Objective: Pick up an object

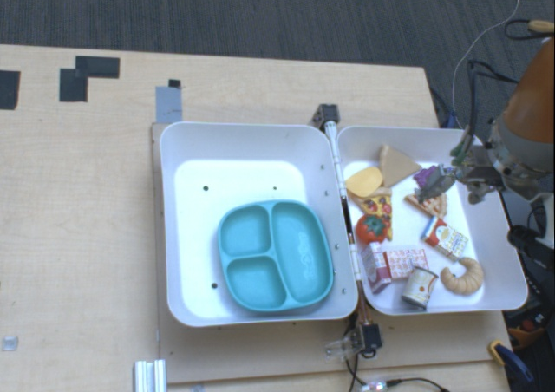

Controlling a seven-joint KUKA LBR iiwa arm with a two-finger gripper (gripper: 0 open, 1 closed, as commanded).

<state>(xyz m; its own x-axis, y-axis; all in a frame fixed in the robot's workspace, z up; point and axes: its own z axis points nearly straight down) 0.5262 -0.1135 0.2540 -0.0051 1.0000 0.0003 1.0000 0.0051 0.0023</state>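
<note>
The right bin (499,234) holds several toy foods: a tan wedge (397,163), a yellow piece (364,180), a pizza slice (375,206), a red tomato (371,228), a small carton (447,240), a croissant (464,277), a can (419,288) and a pink packet (404,262). My gripper (454,175) hangs over the bin's upper right part. A purple object (427,179) lies right at its left tip, above a second pizza slice (429,204). I cannot make out whether the purple object is held.
The left bin (186,234) holds a blue divided plate (276,253). Between the bins runs a raised rim (340,208). Cables hang at the far right behind the arm (529,113). Bare wooden benchtop (78,234) lies to the left.
</note>
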